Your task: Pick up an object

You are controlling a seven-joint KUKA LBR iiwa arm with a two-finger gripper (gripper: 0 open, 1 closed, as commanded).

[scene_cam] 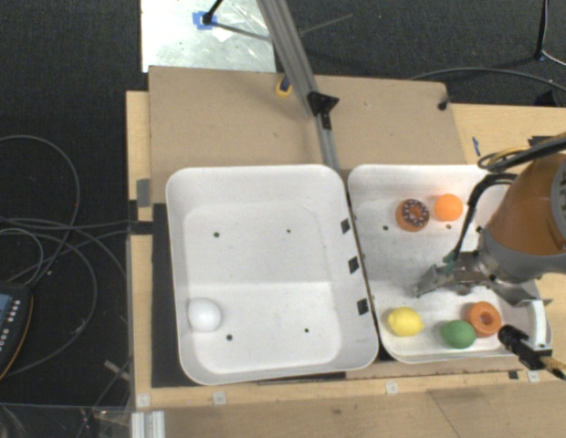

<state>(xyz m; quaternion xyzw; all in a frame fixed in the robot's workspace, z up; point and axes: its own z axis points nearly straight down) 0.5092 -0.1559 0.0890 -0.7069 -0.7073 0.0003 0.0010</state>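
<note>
My gripper (435, 281) reaches in from the right and hangs low over the middle of the right bin (379, 245), above bare floor. Around it lie several small objects. A sprinkled brown doughnut (413, 213) and an orange ball (447, 208) sit at the bin's far side. A yellow lemon (404, 322), a green ball (458, 334) and an orange ring (485, 318) lie along the near side. The lemon is just below and left of the gripper. A white ball (204, 315) rests in the near left corner of the left bin (256, 185). I see nothing held in the gripper.
The arm's grey and orange wrist (529, 226) covers the right bin's right edge. A slanted metal pole (297, 53) crosses the bench behind the bins. Black clips (353, 263) mark the seam between the bins. Cables lie on the floor at the left.
</note>
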